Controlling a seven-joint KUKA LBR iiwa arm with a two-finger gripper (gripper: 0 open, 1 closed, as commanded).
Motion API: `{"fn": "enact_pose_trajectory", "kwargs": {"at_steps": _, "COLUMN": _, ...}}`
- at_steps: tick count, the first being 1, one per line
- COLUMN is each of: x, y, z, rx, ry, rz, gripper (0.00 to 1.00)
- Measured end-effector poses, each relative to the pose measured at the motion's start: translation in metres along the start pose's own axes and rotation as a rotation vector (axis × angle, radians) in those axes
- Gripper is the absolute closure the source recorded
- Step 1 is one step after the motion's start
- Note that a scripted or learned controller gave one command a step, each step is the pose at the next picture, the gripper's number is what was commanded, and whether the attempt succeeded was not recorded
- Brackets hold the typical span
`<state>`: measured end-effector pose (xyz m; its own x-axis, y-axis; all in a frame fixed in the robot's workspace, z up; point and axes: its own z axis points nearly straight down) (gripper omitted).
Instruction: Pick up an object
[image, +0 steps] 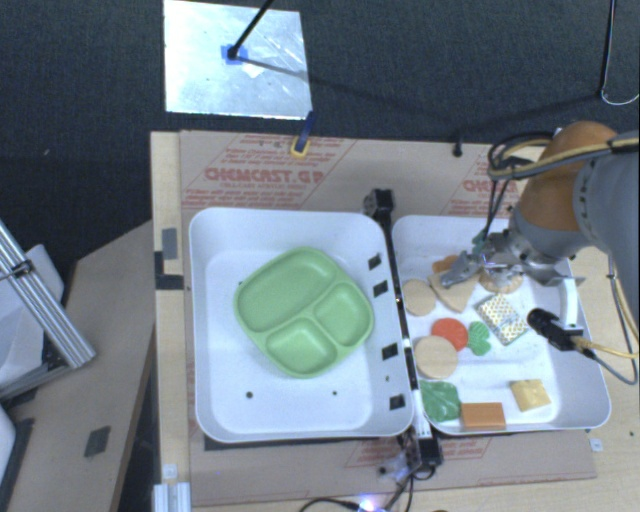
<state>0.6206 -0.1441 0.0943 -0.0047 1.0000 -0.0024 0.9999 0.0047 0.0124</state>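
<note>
Camera view: we see the gripper (462, 268) low in the right bin (590, 400), over tan food pieces (452, 296) at the bin's upper left; whether it grips anything, we cannot tell. Left bin (215, 330) holds a green divided plate (303, 311).

I see two bins side by side mid-frame. The left bin (215, 330) holds a divided plate (303, 311) at its centre. The right bin (590, 395) holds scattered food pieces: a round cracker (436, 356) left of centre, a leafy piece (440, 399) and a block (483, 415) along the lower edge. The gripper (466, 266) sits over the bin's upper part.
</note>
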Motion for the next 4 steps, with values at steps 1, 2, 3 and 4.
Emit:
{"fn": "enact_pose_trajectory", "kwargs": {"at_steps": 1, "x": -0.001, "y": 0.004, "z": -0.013, "rx": -0.017, "ry": -0.005, "rz": 0.0, "gripper": 1.0}}
{"fn": "enact_pose_trajectory", "kwargs": {"at_steps": 2, "x": -0.005, "y": 0.005, "z": -0.058, "rx": 0.006, "ry": 0.001, "rz": -0.001, "gripper": 1.0}}
{"fn": "enact_pose_trajectory", "kwargs": {"at_steps": 3, "x": 0.001, "y": 0.009, "z": -0.104, "rx": 0.005, "ry": 0.002, "rz": -0.002, "gripper": 1.0}}
{"fn": "enact_pose_trajectory", "kwargs": {"at_steps": 4, "x": 0.001, "y": 0.01, "z": -0.132, "rx": 0.008, "ry": 0.002, "rz": -0.002, "gripper": 1.0}}
